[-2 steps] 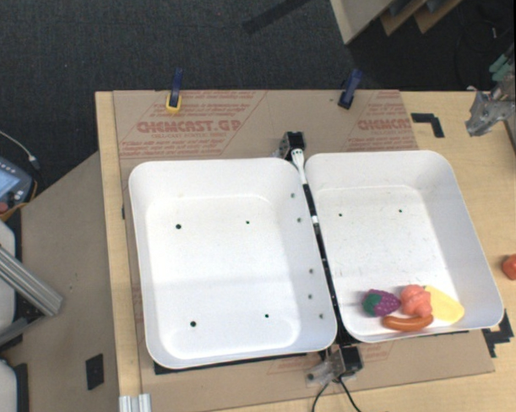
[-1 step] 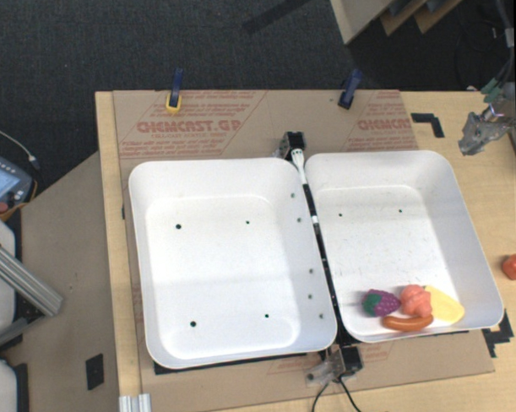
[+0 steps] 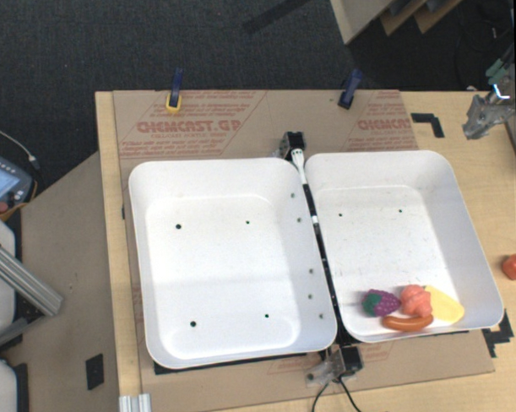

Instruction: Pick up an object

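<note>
Two white bins (image 3: 223,185) on cardboard (image 3: 263,116)

Bench (image 3: 65,250) of light wood, covered by a sheet of brown cardboard (image 3: 255,116) printed with red lettering. Two shallow white bins lie side by side on the cardboard, touching along their inner edges: left bin (image 3: 159,272), right bin (image 3: 448,203). Two clamps, yellow (image 3: 175,97) and blue (image 3: 350,88), grip the cardboard's far edge.
</note>
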`<action>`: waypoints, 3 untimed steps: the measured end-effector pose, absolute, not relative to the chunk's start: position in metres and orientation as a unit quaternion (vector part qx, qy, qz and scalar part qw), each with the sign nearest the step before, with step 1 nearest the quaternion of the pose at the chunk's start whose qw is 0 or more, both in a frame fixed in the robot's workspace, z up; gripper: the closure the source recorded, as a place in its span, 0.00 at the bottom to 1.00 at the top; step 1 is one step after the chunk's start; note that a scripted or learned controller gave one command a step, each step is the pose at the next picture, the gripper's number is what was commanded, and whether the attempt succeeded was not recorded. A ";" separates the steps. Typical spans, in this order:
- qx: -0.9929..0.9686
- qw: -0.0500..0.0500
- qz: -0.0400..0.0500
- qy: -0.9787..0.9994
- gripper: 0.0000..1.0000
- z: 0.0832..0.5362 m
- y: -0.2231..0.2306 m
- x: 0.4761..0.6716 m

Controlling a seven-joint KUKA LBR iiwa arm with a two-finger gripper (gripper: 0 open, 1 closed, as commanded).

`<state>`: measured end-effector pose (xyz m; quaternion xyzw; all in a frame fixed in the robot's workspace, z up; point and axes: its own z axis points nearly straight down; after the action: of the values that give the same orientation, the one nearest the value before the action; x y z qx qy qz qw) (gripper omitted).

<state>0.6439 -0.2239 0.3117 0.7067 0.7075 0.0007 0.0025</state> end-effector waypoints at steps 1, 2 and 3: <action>0.707 0.003 0.001 0.707 1.00 0.326 -0.224 0.653; 0.706 0.005 0.001 0.708 1.00 0.337 -0.224 0.654; 0.706 0.008 0.002 0.708 1.00 0.348 -0.224 0.655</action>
<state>0.6546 -0.2238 0.3480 0.7062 0.7080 0.0017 0.0080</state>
